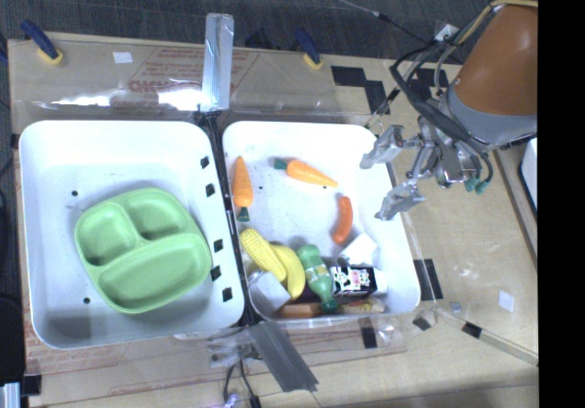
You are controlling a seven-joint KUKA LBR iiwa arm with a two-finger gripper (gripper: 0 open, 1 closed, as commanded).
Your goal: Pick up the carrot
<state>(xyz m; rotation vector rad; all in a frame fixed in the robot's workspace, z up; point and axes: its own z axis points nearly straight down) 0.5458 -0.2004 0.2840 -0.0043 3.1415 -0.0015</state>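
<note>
I am seeing the two shallow white plastic bins lying side by side on the bench, the left bin (pixel 46 241) and the right bin (pixel 302 136) meeting at a dark divider. The grey arm with its orange band (pixel 498 63) is reaching in from the right, and its two-finger metal gripper (pixel 388 179) is hovering over the right rim of the right bin with its jaws spread wide and nothing between them. A light green compartment plate (pixel 142 249) is sitting in the left bin. In the right bin, an orange carrot with a green top (pixel 306 173) is lying near the back, tilted, well apart from the gripper. A second, similar orange carrot-shaped piece (pixel 241 183) is lying upright along the left wall; I cannot tell which one the task means. A yellow corn cob (pixel 259 251) and a yellow banana (pixel 291 267) are touching near the front, with a green bottle (pixel 318 276) just beside them. An orange-red sausage-shaped piece (pixel 343 218) is lying near the right wall, close below the gripper. A small black-and-white carton (pixel 352 280) is resting at the front right corner.
</note>
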